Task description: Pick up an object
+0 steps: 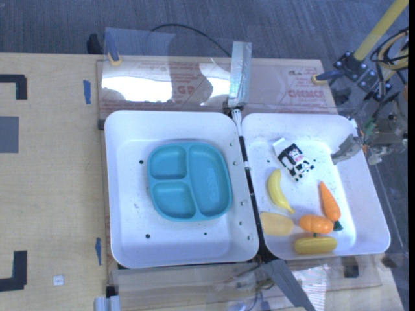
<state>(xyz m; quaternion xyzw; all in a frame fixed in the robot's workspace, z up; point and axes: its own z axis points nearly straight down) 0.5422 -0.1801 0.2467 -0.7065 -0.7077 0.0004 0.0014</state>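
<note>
The right bin holds several toys. A black-and-white cow figure lies near its middle back. A yellow banana lies left of centre, with a pale yellow piece below it. An orange carrot, a small orange piece and a yellow oblong piece cluster at the front right. My gripper hangs at the bin's right rim, apart from every toy and to the right of the cow. It is small and partly lost among cables.
The left bin holds a blue three-compartment plate. A clear plastic sheet and a metal post stand behind the bins. Cables and a yellow pole crowd the upper right.
</note>
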